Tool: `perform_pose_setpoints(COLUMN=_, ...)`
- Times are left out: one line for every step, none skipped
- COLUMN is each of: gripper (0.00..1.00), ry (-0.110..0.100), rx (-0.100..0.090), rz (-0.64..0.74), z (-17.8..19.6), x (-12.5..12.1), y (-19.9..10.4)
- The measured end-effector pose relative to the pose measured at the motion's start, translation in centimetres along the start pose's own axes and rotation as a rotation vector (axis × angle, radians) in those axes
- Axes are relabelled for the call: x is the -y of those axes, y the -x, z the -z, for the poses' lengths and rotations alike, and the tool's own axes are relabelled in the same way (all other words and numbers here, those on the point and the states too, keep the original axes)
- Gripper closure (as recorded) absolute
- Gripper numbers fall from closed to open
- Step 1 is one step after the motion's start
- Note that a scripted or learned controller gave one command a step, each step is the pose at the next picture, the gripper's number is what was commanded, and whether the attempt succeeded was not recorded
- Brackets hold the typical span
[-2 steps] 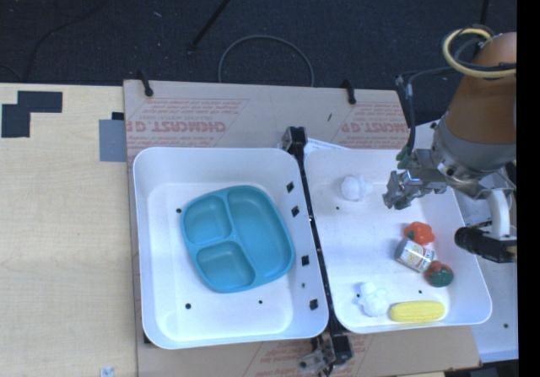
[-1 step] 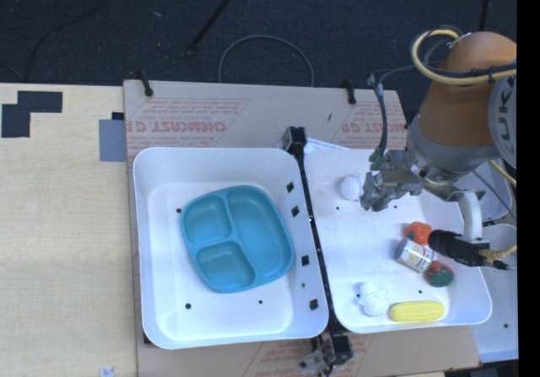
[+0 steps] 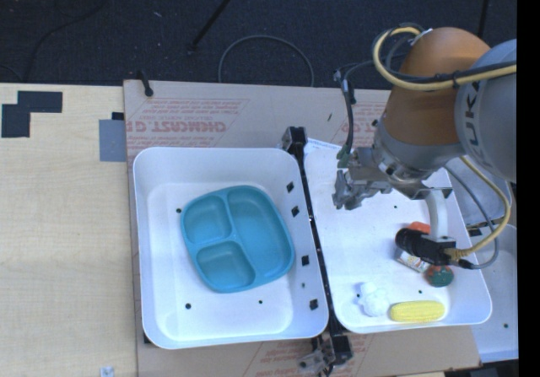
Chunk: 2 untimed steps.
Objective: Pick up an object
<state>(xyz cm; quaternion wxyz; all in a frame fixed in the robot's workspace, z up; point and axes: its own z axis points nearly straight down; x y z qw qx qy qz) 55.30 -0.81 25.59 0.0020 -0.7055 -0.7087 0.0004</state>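
- A yellow, cob-shaped piece lies lengthwise at the lower edge of the right bin; a small white lump sits just beside it, on the view's left; a teal round thing lies a little above them, perhaps a lid.
- The end effector hangs over that bin's upper left part, well apart from all three; whether it is open or closed cannot be told.
- A blue three-compartment plate lies flat in the left bin.
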Motion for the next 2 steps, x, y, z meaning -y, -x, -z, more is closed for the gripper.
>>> perform_pose_setpoints(gripper=1.0, ry=-0.002, rx=0.001, rz=-0.001, z=-1.8, x=0.4, y=-4.8)
perform_pose_setpoints(gripper=1.0, ry=-0.003, rx=0.001, rz=-0.001, z=-3.4, x=1.0, y=-10.0)
